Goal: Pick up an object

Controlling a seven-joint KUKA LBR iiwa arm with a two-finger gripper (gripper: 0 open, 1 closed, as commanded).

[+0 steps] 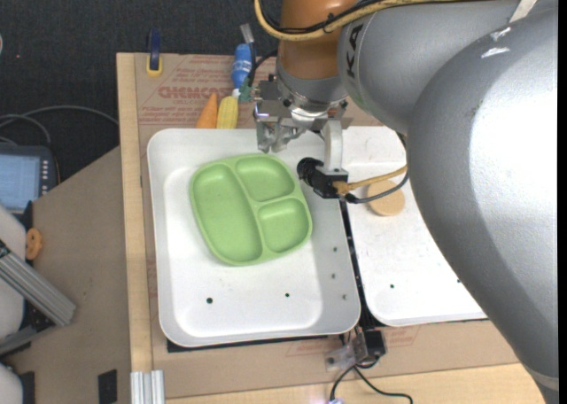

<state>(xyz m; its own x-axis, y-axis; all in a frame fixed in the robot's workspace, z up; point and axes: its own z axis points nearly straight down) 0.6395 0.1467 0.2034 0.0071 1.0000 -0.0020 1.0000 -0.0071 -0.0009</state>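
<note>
Above the far edge of the green plate [251,208] hung the gripper [299,141], fingers spread with nothing between them; a wooden spoon [376,194] lay just beside

The arm [461,128] hides much of the right bin [416,287].

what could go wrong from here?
1. The gripper sits over the far rim of the green divided plate; a wide, shallow plate may slip from a rim pinch.
2. The wooden spoon lies close by, across the gap between the bins, so a descent could knock it.
</note>
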